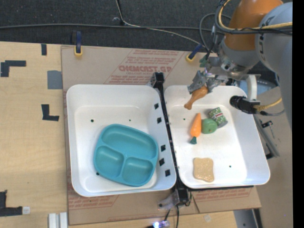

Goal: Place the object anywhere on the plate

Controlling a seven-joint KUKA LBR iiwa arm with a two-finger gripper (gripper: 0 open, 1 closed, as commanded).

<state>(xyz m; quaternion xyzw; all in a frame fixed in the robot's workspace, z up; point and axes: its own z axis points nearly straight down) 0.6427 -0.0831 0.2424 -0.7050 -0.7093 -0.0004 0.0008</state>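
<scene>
two shallow white bins are seen side by side, a left bin and a right bin. one teal plate with three compartments is counted in the left bin. five food items are counted: one drumstick, one carrot, one green round piece, one green packet, one bread slice.
</scene>
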